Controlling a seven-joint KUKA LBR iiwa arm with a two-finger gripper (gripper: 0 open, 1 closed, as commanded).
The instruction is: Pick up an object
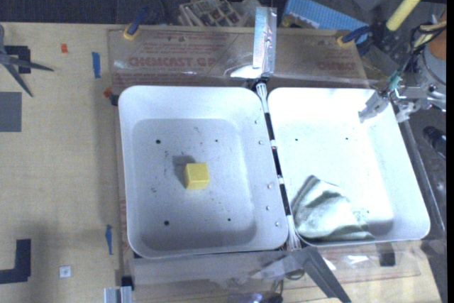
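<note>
A: Yellow block [197, 175] — where does it sit?

B: On the floor of the left bin [138, 110], close to the middle, resting flat with a small shadow on its far-left side. Nothing touches it.

A: And moving right from the block?

B: The seam where the two bins meet lies to the right of the block, with a row of small screws along it. Past that is the right bin [340, 117]. A crumpled pale cloth [328, 211], greyish-green and white, lies in its near part, right of the block and a little nearer the camera.

A: The gripper?

B: The gripper [376, 107] is far to the right of the block and well apart from it, over the right bin's far right corner. Its thin fingers [372, 110] point down and leftward toward the bin's floor. They look close together, but at this size I cannot tell whether they are apart or together. Nothing shows between them.
</note>
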